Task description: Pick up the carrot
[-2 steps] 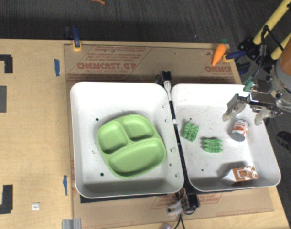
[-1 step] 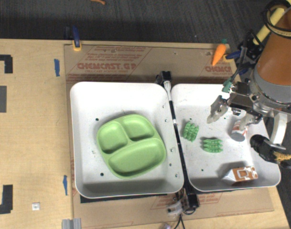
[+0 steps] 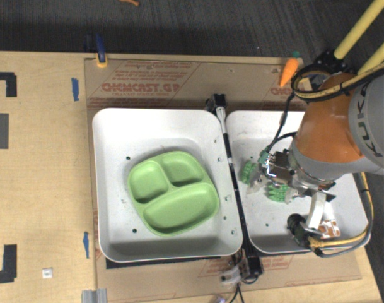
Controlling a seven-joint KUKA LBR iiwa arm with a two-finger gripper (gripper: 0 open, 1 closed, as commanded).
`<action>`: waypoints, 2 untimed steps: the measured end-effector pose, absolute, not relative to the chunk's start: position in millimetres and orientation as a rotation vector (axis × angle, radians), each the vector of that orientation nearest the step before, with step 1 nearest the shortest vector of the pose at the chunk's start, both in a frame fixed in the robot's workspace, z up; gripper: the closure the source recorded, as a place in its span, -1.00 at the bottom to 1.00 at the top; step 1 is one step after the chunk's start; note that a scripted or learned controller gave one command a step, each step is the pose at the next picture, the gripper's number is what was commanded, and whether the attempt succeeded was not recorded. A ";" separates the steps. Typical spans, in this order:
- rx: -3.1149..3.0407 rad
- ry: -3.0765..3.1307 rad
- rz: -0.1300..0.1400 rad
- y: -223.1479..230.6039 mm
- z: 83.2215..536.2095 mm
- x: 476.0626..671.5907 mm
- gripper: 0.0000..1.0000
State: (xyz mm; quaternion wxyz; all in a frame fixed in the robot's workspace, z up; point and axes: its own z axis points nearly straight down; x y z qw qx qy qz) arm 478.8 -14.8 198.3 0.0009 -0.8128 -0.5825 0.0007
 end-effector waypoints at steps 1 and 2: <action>-2.553 -1.829 0.001 -14.9 198.4 479.0 -1.00; -2.731 -1.554 0.001 -68.7 184.4 536.5 -1.00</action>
